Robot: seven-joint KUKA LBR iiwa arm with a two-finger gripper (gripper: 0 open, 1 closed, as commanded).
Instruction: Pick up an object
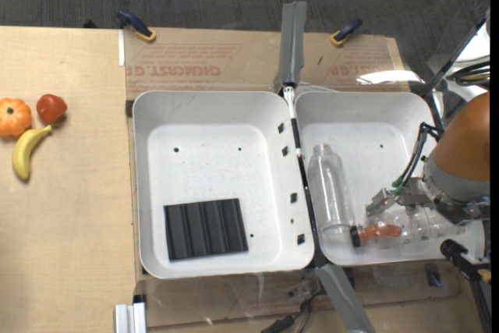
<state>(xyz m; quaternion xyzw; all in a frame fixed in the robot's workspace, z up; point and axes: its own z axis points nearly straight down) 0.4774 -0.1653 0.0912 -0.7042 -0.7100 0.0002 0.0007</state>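
1. Across the wooden table (62,246), 2 shallow white bins sit side by side on brown cardboard (195,62); the left bin (148,168) and right bin (351,109) are smooth moulded plastic with rounded corners, finely speckled floors and a few small dark holes.
2. Printed red lettering on the cardboard reads upside down and seems to say "CHEMCAST GP"; smaller lines beneath it are too small to read.
3. 2 clamps with blue handles and orange tips (134,24) (345,30) pinch the cardboard's far edge.
4. Low in the left bin lies a flat black rectangular panel (206,228), matte, with 4 lengthwise ribbed strips.
5. Against the right bin's left wall lies a clear plastic bottle (328,187), cylindrical, glossy and see-through, lying lengthwise with its neck toward the far side.
6. Near the right bin's front edge lies a small clear object with an orange-red middle and a dark cap (376,232), just beside the bottle's base.
7. From the right, the grey arm with its glossy orange band (466,140) reaches into the right bin; the jaws (394,203) sit low, just above the orange-red object, and I cannot tell how far apart they stand or whether they grip anything.
8. Left on the table rest 3 smooth toy-like fruits, touching: an orange pumpkin-shaped piece (13,118), a red apple-like piece (51,108) and a curved yellow banana (27,152).
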